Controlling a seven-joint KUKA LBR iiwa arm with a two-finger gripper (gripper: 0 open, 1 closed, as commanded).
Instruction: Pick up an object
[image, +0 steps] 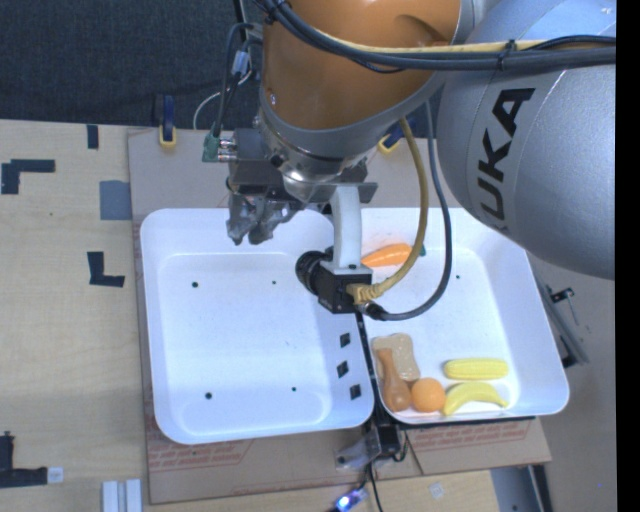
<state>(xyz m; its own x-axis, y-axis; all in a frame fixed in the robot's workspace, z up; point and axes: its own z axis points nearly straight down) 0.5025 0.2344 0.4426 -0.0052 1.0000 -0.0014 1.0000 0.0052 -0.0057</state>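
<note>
- So the gripper (252, 222) hangs over the upper edge of the left bin (170, 330), a bit left of frame centre. Nothing sits between the fingers as far as I can see, and honestly I can't tell if they're spread or pinched together; it's a dark clump from this angle.
- All the goodies are in the right bin (530, 300): a carrot (386, 256) near the top, just beside the arm's white bracket, then in the lower part a tan bread-looking piece (396, 362), an orange (428, 395) touching it, and two yellow bananas (476, 383) just right of that.
- My read: this is the reach stage, nothing grabbed yet.
- Next move needs a swing right across the divider and a descent onto one item. The carrot's closest, but the low cluster is crowded, so a clean pinch there looks tricky.
</note>
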